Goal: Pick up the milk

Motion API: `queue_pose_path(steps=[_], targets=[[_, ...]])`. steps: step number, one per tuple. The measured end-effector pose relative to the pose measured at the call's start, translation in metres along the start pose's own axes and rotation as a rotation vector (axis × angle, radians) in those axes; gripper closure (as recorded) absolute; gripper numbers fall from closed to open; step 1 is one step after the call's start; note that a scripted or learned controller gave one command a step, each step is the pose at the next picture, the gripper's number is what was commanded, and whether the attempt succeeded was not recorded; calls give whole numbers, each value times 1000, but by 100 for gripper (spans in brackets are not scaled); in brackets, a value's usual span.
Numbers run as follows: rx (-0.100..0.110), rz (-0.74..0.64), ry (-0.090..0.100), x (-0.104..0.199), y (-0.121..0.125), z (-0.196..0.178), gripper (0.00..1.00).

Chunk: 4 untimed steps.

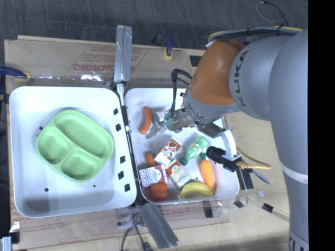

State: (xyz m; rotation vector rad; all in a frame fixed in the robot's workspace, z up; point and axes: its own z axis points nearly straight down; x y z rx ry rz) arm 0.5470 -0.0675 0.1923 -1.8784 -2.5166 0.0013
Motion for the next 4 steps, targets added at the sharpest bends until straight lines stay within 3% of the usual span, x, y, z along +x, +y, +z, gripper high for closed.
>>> queue_pose_path(steps=[1, 2, 3, 4], targets=[[2, -47, 2, -25, -49, 55, 0], [-30, -163, -12, -52, -77, 88, 0], [0, -63, 0, -83, -80, 46, 0], [1, 116, 0, -62, 3, 102, 0]])
